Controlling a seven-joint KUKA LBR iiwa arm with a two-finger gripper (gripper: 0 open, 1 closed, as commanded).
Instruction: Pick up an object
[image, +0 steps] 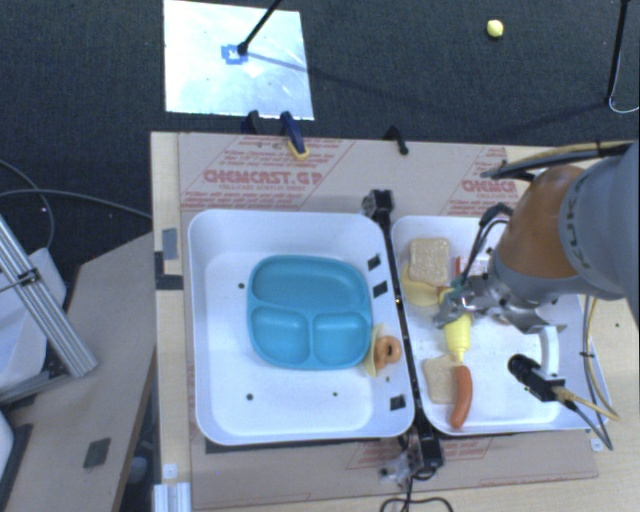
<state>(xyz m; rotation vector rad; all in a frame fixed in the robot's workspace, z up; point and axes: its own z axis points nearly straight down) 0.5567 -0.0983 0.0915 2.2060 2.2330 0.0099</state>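
Your arm (600, 215) is a thick, rounded grey shell with a glossy orange band (535, 225) above the wrist. You've got dark cables (487, 232) looped alongside the band, and the wrist hardware below it is metallic grey.

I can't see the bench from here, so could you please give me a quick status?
Tool low in right bin, over yellow item. Nothing visibly held. Bread, sausage close by.
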